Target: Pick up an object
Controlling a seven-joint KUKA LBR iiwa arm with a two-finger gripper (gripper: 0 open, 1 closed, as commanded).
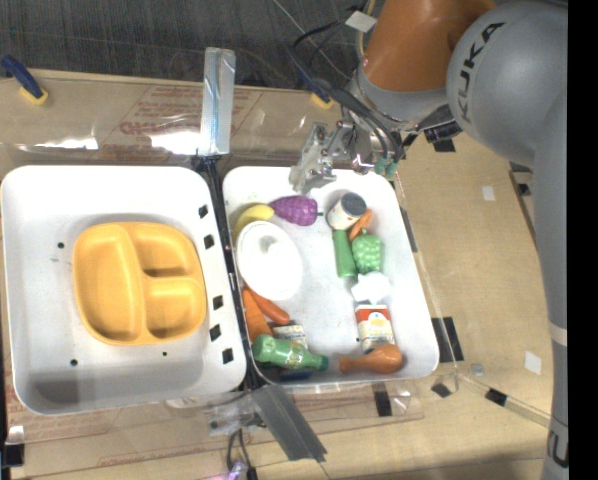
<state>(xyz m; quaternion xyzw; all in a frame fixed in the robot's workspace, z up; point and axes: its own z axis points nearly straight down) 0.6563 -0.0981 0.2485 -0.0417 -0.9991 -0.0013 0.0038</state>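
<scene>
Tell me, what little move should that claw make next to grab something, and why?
Probably a short drop straight down into the right bin. The claw hangs at that bin's far edge, above the purple grape bunch, with nothing seen between its fingers. The grapes lie just beneath it, fairly apart from the white bowl and the green bottle, so they look the easiest target.

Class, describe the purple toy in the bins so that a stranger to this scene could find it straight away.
Start at the right bin, the crowded one beside the bin holding a yellow divided tray. Look along its far edge, just below the gripper. There lies the purple grape bunch, between a yellow toy and a white bottle's dark cap; nothing else there is purple.
</scene>
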